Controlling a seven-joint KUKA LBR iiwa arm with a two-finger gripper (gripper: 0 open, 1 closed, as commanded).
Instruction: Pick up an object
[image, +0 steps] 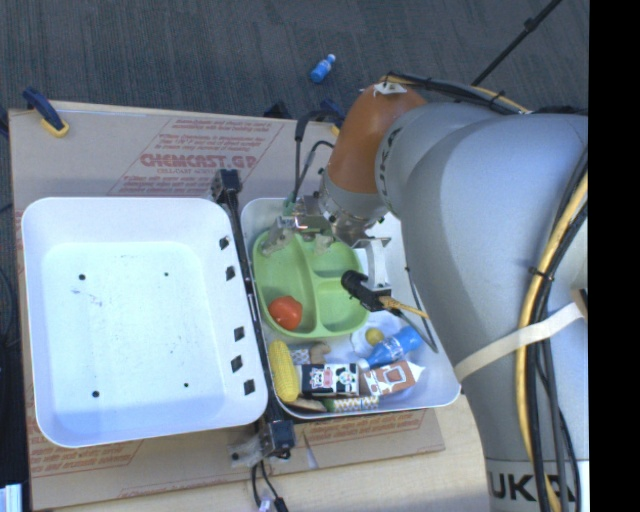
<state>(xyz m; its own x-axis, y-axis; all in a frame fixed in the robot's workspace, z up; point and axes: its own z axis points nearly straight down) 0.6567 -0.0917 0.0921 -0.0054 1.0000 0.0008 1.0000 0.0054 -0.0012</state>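
Hovering gripper (318, 232) over green divided tray (335, 310), finger state indiscernible; tomato (286, 312) likely light, smooth, slippery — pinch across its middle.

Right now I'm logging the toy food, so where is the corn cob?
The corn cob lies in the right bin, against its left wall near the front, just below the green divided plate and left of the black-and-white carton.
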